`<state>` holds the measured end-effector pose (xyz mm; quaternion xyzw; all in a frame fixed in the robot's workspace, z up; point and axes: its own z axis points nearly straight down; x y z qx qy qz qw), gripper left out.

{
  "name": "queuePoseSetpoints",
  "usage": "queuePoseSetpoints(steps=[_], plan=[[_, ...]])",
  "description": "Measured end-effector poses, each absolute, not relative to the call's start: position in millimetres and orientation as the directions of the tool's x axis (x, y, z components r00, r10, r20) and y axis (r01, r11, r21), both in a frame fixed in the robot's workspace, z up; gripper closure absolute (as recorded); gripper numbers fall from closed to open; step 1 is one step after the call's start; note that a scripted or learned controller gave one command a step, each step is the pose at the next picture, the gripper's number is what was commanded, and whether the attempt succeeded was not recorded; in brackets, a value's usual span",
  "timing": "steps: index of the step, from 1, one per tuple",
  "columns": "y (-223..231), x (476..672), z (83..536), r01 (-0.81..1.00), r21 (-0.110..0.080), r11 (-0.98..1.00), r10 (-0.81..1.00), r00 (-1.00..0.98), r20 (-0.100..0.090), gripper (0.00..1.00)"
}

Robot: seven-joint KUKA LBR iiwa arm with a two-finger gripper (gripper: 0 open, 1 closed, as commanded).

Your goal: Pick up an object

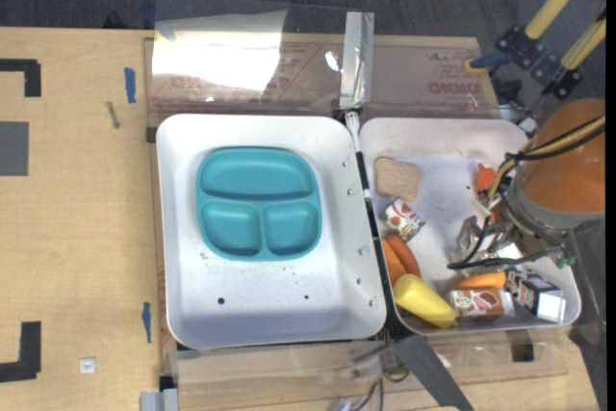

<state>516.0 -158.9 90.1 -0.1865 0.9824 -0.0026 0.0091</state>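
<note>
Here, on the left, the left bin (183, 303) holds a teal divided plate (258, 203) with three compartments, lying flat in its upper middle part. To the right of it, just across the divider between the bins, the right bin (438, 135) contains several objects. A beige slice of bread (397, 178) lies near its upper left part. Below it is a small red and white can (405, 220), tilted on its side, and under this an orange carrot (398, 256) that touches a yellow banana-like fruit (423, 299) at the lower edge. Further right, a small carton with red and orange print (480, 300) lies flat, with an orange stick-like piece (481, 281) just above it. The gripper (478, 239) is low inside the right bin, above these last things, among cables; whether its fingers are closed or apart, I cannot tell. The grey arm with its orange band (573, 170) enters from the right.
</note>
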Motion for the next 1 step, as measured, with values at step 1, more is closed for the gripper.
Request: queuePoseSetpoints(steps=[1], plan=[[-156.9, 524.0, 94.9, -0.369, -0.02, 0.929, -0.37, -0.928, -0.042, 0.0]])
